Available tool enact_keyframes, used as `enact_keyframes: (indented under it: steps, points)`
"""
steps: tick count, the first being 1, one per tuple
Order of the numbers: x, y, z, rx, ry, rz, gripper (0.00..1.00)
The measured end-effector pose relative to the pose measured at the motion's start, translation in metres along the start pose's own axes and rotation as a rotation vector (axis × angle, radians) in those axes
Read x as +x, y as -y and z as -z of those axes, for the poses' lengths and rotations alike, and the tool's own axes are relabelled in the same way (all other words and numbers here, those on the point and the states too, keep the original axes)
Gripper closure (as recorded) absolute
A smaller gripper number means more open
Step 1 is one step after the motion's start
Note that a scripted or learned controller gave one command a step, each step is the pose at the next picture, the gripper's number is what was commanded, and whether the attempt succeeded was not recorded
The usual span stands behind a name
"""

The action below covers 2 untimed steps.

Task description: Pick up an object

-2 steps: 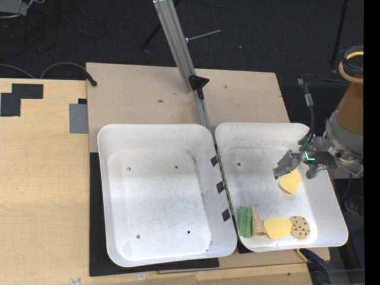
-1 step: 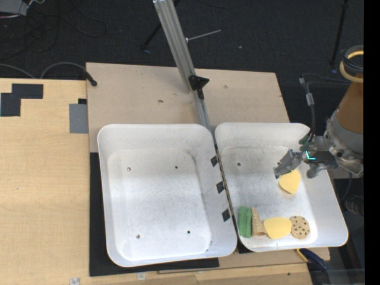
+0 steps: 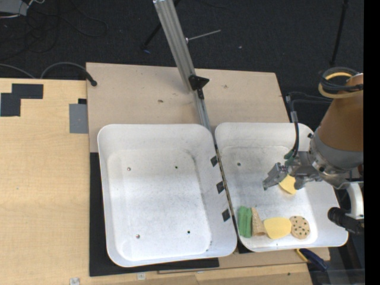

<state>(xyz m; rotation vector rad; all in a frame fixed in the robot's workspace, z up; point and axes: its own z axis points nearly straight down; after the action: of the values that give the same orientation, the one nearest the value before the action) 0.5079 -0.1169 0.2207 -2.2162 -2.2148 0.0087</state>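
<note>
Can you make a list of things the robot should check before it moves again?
1. Claw above the right bin: ok.
2. Yellow piece at the claw: ok.
3. Yellow piece really held between the fingers: cannot tell.
4. Other toys out of the way: ok. The green piece, yellow blob and cookie lie along the bin's near edge, apart from the claw.
5. Room in the left bin: ok.

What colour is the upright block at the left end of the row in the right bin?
Green, seen in the camera view.
</note>
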Motion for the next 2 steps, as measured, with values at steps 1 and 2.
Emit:
enact_keyframes:
  steps: [1, 2]
  points:
    - [-0.003, 0.001, -0.064, 0.001, -0.001, 0.000, 0.00]
    - [-0.005, -0.001, -0.109, -0.001, 0.000, 0.000, 0.00]
